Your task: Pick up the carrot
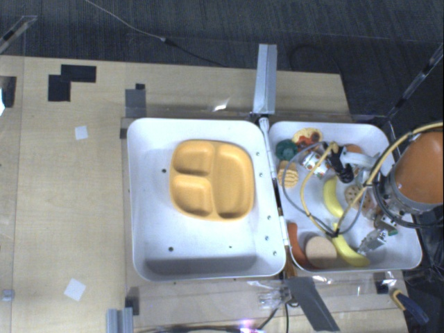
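In the near left corner of the right bin [406,259], a red-orange elongated piece that I take for the carrot [293,236] lies along the wall. A tan round piece [320,250] rests against its right side. The arm's orange band [423,168] hangs over the bin's right side. Below it, the gripper [373,240] is low over the near right part of the bin, just right of a banana's tip and well right of the carrot. Cables partly cover it.
Two bananas [333,198] [349,250], a green piece [284,148], a waffle-like piece [291,177] and several small toys crowd the right bin. Yellow and grey cables loop across its middle. A yellow divided plate [211,179] sits in the left bin [149,207].
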Robot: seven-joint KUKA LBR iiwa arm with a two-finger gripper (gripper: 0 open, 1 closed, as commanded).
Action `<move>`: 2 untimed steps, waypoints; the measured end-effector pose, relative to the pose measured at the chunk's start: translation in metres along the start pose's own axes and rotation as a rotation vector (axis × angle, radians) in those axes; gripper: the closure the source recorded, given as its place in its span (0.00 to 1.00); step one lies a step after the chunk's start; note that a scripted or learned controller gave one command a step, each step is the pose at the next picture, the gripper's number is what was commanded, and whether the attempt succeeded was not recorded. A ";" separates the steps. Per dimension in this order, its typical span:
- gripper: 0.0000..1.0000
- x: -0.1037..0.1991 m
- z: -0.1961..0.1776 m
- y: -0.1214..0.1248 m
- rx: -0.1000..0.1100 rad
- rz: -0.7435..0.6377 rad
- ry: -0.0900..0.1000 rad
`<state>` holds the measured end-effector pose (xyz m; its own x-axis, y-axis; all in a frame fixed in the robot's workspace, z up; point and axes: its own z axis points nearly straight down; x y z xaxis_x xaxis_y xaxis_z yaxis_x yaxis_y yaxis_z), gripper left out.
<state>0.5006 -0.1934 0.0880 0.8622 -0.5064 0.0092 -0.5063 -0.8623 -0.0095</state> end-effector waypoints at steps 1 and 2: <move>0.00 -0.035 -0.002 -0.058 -0.005 0.264 -0.004; 0.00 -0.006 -0.022 -0.004 -0.007 0.536 -0.007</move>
